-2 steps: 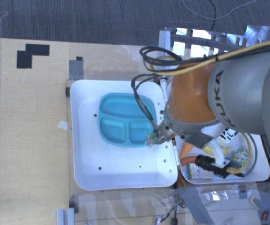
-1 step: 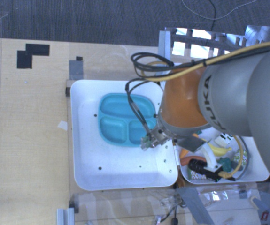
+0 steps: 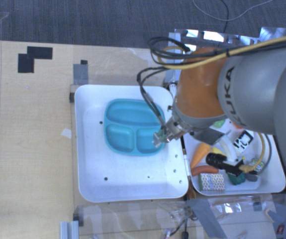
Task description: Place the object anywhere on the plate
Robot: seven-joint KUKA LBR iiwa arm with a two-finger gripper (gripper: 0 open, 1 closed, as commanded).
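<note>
A large robot arm [image 3: 262, 88] with a smooth, rounded grey metal casing bearing the raised letters "UKA" along its side. Below the grey section sits a broad, glossy orange band [image 3: 200, 91]. Black cables [image 3: 150, 91] loop out from the arm's upper part, and a yellow cable [image 3: 242, 48] runs across its top. At its tip is a small silvery metal gripper [image 3: 160, 137]

We've got the blue divided plate [image 3: 133, 126] in the left bin [image 3: 98, 183], gripper [image 3: 160, 137] over its right edge, toys piled in the right bin [image 3: 277, 180].
</note>
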